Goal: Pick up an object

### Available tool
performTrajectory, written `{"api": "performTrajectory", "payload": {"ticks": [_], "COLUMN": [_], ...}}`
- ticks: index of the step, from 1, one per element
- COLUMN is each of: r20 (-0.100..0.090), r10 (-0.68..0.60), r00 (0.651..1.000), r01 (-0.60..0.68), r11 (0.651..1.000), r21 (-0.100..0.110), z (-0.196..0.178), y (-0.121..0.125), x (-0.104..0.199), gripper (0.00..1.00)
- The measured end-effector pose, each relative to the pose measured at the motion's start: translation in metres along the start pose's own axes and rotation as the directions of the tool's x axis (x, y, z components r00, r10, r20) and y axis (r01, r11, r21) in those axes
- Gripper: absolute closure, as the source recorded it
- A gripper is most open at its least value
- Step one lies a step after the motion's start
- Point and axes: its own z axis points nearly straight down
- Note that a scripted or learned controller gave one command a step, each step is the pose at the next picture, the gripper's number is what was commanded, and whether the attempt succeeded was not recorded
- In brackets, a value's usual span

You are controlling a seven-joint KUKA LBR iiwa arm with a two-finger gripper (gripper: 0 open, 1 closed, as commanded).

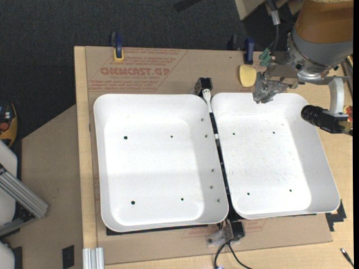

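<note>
A small pale-yellow rounded object (247, 75) lies on the brown board just behind the back rim of the right bin (314, 150). My gripper (262, 96) hangs over that bin's back left corner, slightly right of and nearer than the yellow object, and apart from it. I see nothing held in the gripper. The grey arm with its orange band (325, 10) comes in from the upper right. The left bin (106, 150) shows bare white floor with a few dark dots.
A black cylindrical part (321, 118) juts over the right bin's right rim. A black clip (203, 86) sits where the two bins meet at the back. Blue clamps (116, 41) (248, 48) hold the board's far edge.
</note>
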Motion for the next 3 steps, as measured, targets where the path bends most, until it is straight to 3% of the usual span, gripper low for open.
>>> {"api": "performTrajectory", "payload": {"ticks": [1, 2, 3], "r20": [0.0, 0.001, -0.001], "r10": [-0.001, 0.0, -0.006], "r00": [1.0, 1.0, 1.0], "r01": [0.001, 0.0, 0.006], "r11": [1.0, 1.0, 1.0], "r21": [0.002, -0.006, 0.005], "z": [0.015, -0.019, 0.077], "y": [0.0, -0.015, 0.019], "x": [0.009, 0.003, 0.064], "gripper": [1.0, 1.0, 1.0]}}
